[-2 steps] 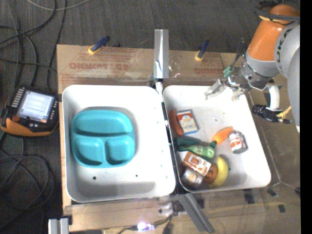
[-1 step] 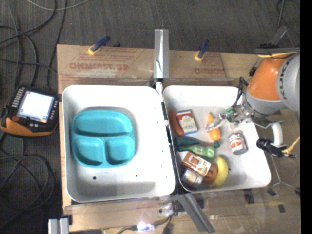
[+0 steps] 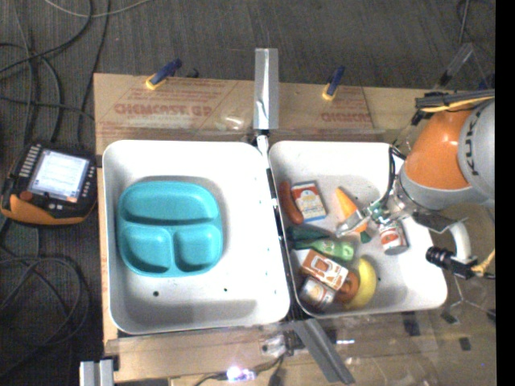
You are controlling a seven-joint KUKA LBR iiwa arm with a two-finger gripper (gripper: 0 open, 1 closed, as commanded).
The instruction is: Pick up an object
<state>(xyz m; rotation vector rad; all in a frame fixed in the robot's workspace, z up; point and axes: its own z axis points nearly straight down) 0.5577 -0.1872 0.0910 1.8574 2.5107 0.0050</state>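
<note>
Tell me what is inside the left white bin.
Inside the left bin lies one turquoise divided tray, its three compartments bare. Whatever is beneath the tray is covered.

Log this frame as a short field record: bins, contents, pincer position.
left bin: shallow white bin holding a teal three-compartment plastic tray
right bin: shallow white bin with a pile of toy food, including a yellow banana, an orange carrot and a small red-labelled box
pincer: pincer low over the right bin's pile, beside the carrot
grasp: cannot tell
</note>
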